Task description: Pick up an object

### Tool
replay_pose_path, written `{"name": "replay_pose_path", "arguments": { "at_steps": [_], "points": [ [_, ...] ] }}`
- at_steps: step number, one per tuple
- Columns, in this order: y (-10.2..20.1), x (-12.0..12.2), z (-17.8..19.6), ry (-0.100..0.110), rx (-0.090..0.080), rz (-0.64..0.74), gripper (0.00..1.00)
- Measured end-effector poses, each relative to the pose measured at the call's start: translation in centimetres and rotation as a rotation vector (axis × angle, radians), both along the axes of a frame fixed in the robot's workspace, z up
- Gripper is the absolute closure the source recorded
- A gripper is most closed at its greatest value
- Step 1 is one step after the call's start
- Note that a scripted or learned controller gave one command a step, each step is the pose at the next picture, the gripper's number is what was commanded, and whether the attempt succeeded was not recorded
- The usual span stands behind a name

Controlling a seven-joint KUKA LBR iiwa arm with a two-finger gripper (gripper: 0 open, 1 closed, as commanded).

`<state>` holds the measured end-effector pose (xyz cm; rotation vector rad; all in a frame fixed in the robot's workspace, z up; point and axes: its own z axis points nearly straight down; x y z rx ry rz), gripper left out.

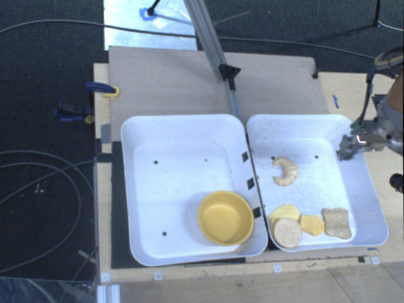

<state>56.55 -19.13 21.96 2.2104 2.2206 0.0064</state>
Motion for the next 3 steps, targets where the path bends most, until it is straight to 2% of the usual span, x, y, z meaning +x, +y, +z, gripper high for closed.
{"name": "replay_pose_path", "arguments": {
  "at_steps": [1,2,3],
  "points": [
    [-0.4,-0.2,4.5,0.002,0.001,0.001,1.0],
    [5.6,0.9,4.8,0.006,0.004,0.007,1.0],
    [11.7,1.1,4.4,0.007,0.004,0.006,1.0]
  ]
}}
